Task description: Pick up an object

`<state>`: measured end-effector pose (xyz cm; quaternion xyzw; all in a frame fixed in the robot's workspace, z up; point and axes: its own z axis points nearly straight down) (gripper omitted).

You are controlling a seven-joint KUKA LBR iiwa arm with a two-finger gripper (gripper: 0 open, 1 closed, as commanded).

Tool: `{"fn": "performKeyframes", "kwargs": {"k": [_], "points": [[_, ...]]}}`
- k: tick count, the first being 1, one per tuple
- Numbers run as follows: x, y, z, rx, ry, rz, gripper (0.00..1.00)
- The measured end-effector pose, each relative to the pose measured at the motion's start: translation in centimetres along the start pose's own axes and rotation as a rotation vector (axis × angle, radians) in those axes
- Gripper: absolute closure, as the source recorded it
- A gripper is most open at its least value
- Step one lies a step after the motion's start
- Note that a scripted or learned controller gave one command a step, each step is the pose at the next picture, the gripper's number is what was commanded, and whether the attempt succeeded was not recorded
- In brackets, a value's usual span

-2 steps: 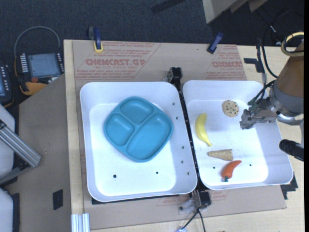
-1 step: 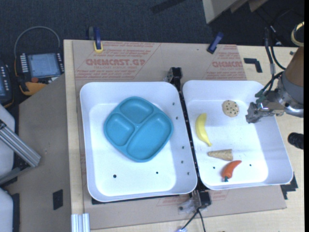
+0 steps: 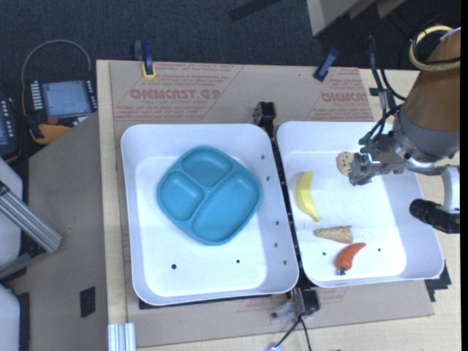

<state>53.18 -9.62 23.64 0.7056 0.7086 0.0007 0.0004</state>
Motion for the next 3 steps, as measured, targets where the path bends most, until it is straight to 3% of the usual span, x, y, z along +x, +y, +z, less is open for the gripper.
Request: {"fn": "performKeyframes", "kwargs": {"k": [3], "points": [[15.0,1.2,-1.3,0.001,0.000,0.001,1.00]]}}
